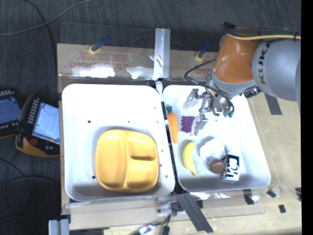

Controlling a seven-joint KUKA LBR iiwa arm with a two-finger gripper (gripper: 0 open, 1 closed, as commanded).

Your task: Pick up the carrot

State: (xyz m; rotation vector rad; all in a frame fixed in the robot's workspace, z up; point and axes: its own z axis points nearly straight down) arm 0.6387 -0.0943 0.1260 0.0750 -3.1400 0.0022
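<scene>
Bench bins inspected: carrot [172, 127] lies against right bin's [254, 146] left wall, apparently rigid, light, smooth; mid-body grasp advised. Gripper [199, 112] hovers nearby, fingers spread, grasping nothing.

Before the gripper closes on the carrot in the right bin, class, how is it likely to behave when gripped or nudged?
The carrot looks like a smooth, tapered toy, so it is probably stiff and light. Its rounded shape suggests it could roll or slip from the gripper. It lies along the right bin wall, beside the banana, so a nudge would likely press it against the wall.
</scene>
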